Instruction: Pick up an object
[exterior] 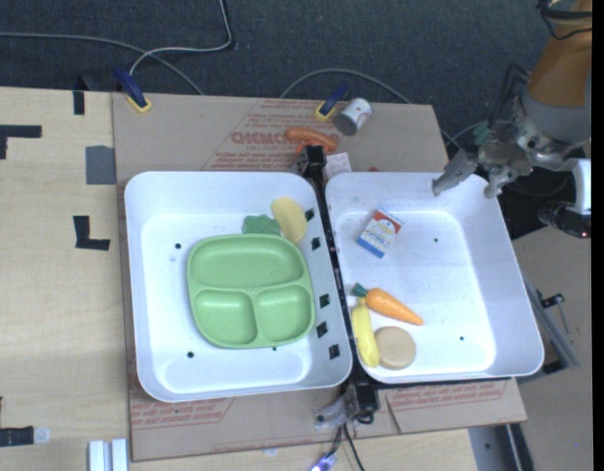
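Nearest the camera, in the right white bin (498, 292), lie a round tan cookie-like disc (395, 347), a yellow banana-shaped toy (363, 334) and an orange toy carrot (391, 306), with a small blue, white and red carton (378, 234) farther back, its print too small to read. At that bin's far right corner the gripper (469, 177) hangs with fingers spread and nothing between them. Left white bin (145, 292) holds a green three-section plastic plate (251, 290) and a yellow lemon-shaped toy (289, 219); red lettering on the cardboard (184, 140) covering the counter is unreadable.

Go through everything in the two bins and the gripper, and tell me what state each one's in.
Gripper: open, holding nothing, over the right bin's far edge.
Green divided plate: flat in left bin, compartments bare.
Small box: lying tilted in right bin.
Carrot: lying on its side.
Banana: lying against the bin's left wall.
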`<control>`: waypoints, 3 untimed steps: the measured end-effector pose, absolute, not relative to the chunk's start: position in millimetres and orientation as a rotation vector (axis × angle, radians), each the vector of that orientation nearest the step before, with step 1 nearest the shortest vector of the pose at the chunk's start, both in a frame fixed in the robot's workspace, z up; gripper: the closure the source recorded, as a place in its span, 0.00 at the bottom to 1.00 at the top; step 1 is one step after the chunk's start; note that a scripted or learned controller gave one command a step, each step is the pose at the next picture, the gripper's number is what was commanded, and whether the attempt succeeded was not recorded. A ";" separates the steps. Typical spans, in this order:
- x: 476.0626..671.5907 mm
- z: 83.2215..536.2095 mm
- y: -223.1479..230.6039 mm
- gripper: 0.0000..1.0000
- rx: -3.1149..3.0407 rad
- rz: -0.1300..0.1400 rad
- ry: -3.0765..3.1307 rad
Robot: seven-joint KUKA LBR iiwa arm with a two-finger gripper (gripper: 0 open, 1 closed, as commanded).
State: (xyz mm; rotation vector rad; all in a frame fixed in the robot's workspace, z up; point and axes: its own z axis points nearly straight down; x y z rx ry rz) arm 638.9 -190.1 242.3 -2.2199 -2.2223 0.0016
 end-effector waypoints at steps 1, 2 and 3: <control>604.6 159.2 -133.6 0.00 -2.217 0.003 -2.221; 656.4 86.1 -103.5 0.00 -2.220 -0.003 -2.226; 655.8 95.4 -103.9 1.00 -2.219 0.001 -2.226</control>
